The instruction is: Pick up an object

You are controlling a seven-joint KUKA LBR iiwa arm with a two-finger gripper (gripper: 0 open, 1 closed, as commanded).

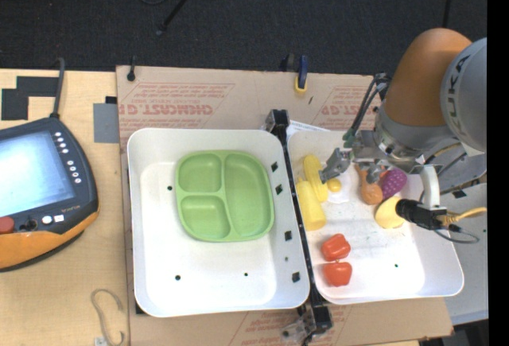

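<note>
Now my gripper (343,161) hangs low over the right bin (445,277), beside the yellow toys (310,197), ready to grab; I cannot tell its state.

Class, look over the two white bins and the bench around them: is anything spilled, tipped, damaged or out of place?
Nothing stands out. The green divided plate lies flat in the left bin. The toy foods, among them two red peppers and a yellow corn cob, sit loose inside the right bin, none over the rim.
</note>
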